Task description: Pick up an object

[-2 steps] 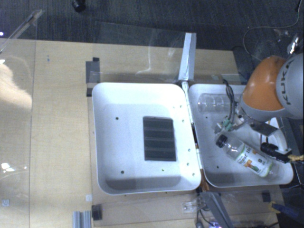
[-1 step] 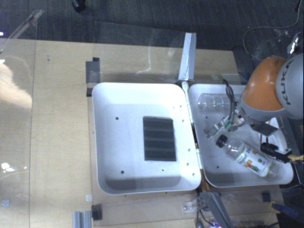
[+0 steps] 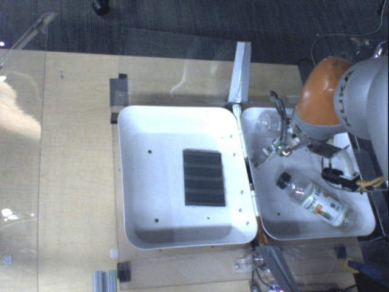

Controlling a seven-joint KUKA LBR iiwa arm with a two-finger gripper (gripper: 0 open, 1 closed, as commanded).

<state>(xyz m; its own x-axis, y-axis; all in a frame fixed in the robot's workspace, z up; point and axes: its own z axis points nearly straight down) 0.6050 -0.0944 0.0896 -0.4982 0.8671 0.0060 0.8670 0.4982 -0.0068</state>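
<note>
A clear plastic bottle (image 3: 313,199) with a black cap and an orange-and-green label lies on its side in the right bin (image 3: 364,224). A dark ribbed rectangular block (image 3: 203,177) lies flat in the middle of the left bin (image 3: 140,139). My gripper (image 3: 276,151) hangs low over the upper left part of the right bin, up and to the left of the bottle's cap and apart from it. A small clear object (image 3: 266,124) sits near the right bin's back left corner, just above the gripper.
The arm's orange band (image 3: 319,99) and grey wrist cover the right bin's back right part. Cables (image 3: 340,178) run across the bin's right side. A metal post (image 3: 240,72) stands behind the wall between the bins.
</note>
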